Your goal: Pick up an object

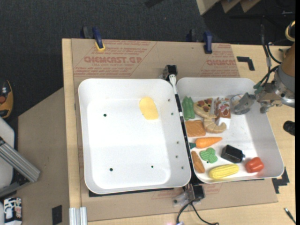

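The right bin holds several toy foods: a green pepper, a pizza slice, a bread slice, a carrot, broccoli, a corn cob, a black block and a red tomato. A yellow lemon-like piece lies alone in the left bin. My gripper hangs over the upper right part of the right bin, just right of a red and white piece. Nothing shows between its fingers.
Both bins sit on a brown board held by blue clamps at the back. The arm comes in from the right edge over the right bin's rim. A black connector sits between the bins at the back.
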You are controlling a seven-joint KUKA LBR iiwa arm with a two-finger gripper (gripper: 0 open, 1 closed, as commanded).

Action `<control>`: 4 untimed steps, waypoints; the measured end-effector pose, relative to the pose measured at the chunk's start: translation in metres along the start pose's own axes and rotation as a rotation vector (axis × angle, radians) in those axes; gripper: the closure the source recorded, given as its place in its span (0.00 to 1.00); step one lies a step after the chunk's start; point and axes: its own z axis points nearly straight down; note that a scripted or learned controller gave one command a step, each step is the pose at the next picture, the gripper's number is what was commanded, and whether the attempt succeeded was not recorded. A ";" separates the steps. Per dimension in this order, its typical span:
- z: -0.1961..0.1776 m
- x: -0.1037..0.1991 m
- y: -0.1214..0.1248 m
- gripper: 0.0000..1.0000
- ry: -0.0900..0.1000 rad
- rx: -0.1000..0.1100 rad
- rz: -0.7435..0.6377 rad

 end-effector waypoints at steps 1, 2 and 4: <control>-0.011 0.000 0.001 1.00 -0.001 -0.003 -0.001; -0.264 0.006 -0.029 1.00 -0.007 -0.019 -0.002; -0.152 0.041 -0.093 1.00 0.006 0.019 0.002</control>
